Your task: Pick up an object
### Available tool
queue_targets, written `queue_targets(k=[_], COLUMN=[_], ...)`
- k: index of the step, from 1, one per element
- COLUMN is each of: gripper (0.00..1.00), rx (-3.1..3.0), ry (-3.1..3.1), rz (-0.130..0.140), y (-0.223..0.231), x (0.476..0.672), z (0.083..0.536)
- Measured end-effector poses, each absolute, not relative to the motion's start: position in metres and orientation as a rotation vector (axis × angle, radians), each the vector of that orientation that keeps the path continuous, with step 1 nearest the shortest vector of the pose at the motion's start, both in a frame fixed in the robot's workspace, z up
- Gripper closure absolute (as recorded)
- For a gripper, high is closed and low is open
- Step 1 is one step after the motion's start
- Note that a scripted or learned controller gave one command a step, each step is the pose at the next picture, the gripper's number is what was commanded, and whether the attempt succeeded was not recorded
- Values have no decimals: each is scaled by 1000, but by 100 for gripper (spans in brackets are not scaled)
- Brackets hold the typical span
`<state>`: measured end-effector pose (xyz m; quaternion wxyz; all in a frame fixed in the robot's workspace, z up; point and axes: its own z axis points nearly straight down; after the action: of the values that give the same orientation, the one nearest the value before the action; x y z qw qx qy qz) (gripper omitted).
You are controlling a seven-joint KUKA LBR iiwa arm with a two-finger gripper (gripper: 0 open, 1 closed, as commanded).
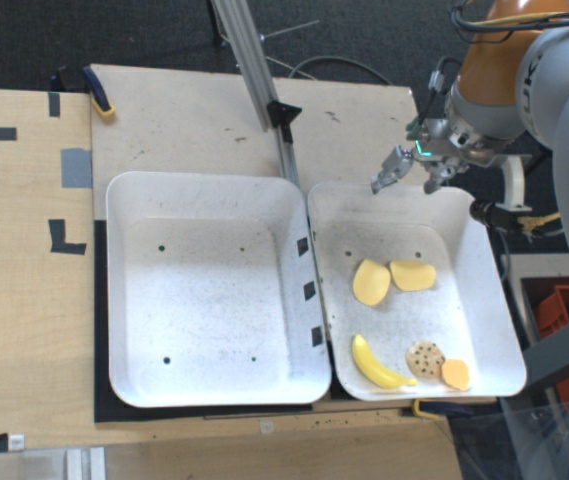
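- Two shallow white bins side by side on the table: left bin, right bin.
- Five pieces of toy food in the right bin, all lying on its floor, none gripped.
- Near the middle: yellow potato-like piece touching a paler yellow piece on its right.
- Along the front edge: yellow banana, then a speckled brown cookie, then an orange slice touching the cookie.
- Grey arm with orange band reaching in from the right.
- Gripper poised above the right bin's back rim, well apart from the food.
- Jaws spread apart, nothing between them.
- Metal rail slanting across the table behind the bins.
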<state>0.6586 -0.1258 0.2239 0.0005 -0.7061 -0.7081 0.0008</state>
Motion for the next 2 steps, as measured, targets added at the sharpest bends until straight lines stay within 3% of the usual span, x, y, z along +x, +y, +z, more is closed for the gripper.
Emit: queue_targets(k=[2], gripper=[0], rx=[-2217], ry=[-2221], rz=[7], y=[-123], x=[662], z=[134])
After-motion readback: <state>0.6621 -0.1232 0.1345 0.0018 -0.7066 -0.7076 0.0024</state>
